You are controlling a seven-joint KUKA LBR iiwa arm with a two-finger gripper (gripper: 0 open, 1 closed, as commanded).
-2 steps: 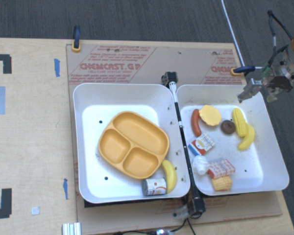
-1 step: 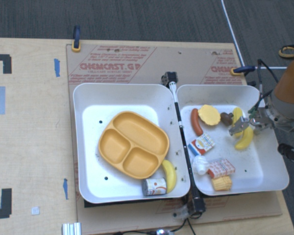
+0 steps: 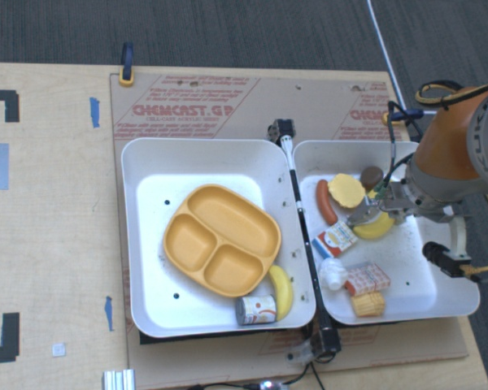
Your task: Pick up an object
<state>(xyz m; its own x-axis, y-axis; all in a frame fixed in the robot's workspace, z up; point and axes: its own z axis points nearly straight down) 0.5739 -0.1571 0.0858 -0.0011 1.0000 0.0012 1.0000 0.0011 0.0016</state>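
You could not tell how the gripper (image 3: 366, 215) was set. It hung over a banana (image 3: 376, 227) in the right bin (image 3: 439, 299); crowding neighbours risked a slipped grasp.

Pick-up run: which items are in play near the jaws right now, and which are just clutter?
In play, right bin, by the gripper:
yellow banana piece
yellow round piece
hot dog
small carton

Lying about:
divided yellow plate, banana and can, left bin
waffle piece, red packet
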